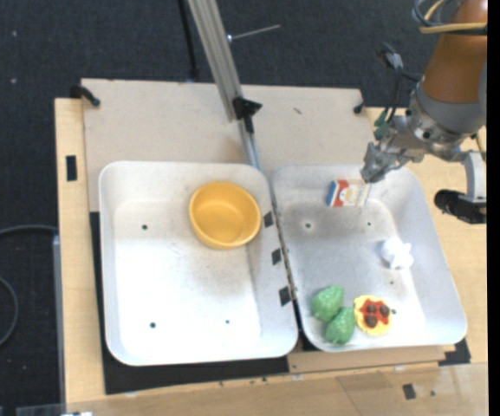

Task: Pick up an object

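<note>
Dark carpet surrounds a pale wooden bench (72, 232) that carries two shallow white bins set side by side, their inner rims touching along the middle. A slanted metal post (215, 50) rises from behind the bins, its foot near the point where they meet.

In the left bin (146, 319) a yellow bowl (224, 214) sits upright toward the back right corner; the rest of that floor is bare, speckled with dark scuffs, so most of its room lies open.

In the right bin (423, 232) things are spread apart. A small red, white and blue carton (345, 194) lies near the back rim. A white crumpled lump (396, 253) rests by the right wall. At the front, two green pieces (332, 313) lie touching each other, and just beside them is a yellow item with red and black marks (373, 314). The middle of this bin's floor is open.

From the right, the grey arm with its orange band (453, 55) reaches in, and the gripper (373, 170) points down at the back of the right bin, its tip just beside the carton's right end. Whether it touches the carton I cannot tell, and how the jaws stand is too small and dark to make out. Nothing is seen held.
</note>
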Tool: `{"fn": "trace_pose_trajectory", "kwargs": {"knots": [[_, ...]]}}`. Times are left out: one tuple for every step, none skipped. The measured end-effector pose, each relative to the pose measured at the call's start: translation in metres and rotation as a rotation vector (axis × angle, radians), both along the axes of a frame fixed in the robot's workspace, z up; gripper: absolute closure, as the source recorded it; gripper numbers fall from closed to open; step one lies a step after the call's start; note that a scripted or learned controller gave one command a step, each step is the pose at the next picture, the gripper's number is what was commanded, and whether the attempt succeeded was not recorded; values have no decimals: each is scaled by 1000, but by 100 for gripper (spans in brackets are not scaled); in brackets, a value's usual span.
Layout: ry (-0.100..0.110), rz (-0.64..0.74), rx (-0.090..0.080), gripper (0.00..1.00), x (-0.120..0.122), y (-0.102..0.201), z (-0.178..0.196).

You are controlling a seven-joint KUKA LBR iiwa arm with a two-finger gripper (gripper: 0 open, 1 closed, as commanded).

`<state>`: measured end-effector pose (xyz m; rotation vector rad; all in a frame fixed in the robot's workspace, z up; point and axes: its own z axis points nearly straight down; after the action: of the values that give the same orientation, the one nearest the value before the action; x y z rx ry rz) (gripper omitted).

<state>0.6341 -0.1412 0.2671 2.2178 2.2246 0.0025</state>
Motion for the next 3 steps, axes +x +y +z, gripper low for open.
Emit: {"fn": "trace_pose_trajectory", "kwargs": {"knots": [[1, 4, 1, 100, -22, 45, 4], [0, 4, 1, 100, -32, 91, 6], [1, 4, 0, 100, -41, 138, 3]]}}
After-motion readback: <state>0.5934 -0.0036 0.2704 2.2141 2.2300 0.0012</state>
